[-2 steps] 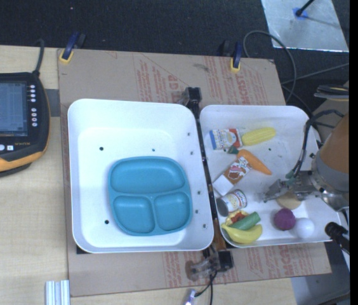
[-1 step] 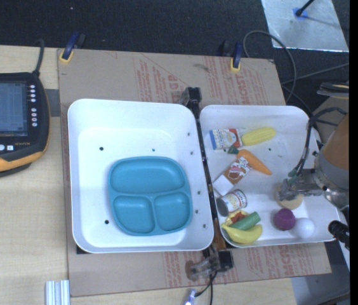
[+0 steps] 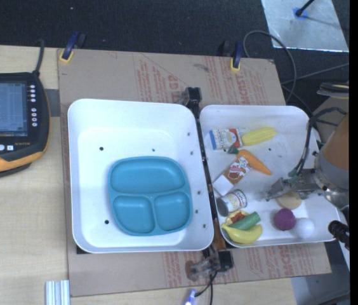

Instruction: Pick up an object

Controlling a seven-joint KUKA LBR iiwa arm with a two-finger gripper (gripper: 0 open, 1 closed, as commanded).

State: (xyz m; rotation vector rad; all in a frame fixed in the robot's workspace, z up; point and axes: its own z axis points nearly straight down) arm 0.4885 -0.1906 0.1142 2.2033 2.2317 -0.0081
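currently the gripper (image 3: pixel 279 188) is sitting low inside the right bin (image 3: pixel 293 112), near that bin's right wall, with the arm (image 3: pixel 334 164) entering over the right rim. its dark metal fingers are pointing left toward the bin's middle; how far they are spread cannot be told at this size, and nothing is visibly lying between them.

a tan rounded item (image 3: pixel 289 201) is lying just beside the fingers, on their near side, possibly touching. a purple ball (image 3: pixel 284 219) is resting just toward the front edge from it, and a white ball (image 3: pixel 306 227) is sitting beside that in the front right corner.

further left, a carrot (image 3: pixel 253 161) is lying mid-bin, with a small printed packet (image 3: pixel 237 169) next to it. a yellow corn cob (image 3: pixel 258 135) and a white pouch (image 3: pixel 223 138) are lying toward the back edge. a small can (image 3: pixel 234 201) is lying near the left wall, and a banana (image 3: pixel 242 234) with a green piece (image 3: pixel 247 222) on it is occupying the front left corner.

the left bin (image 3: pixel 90 122) is holding a blue divided tray (image 3: pixel 148 194), toward its front edge.
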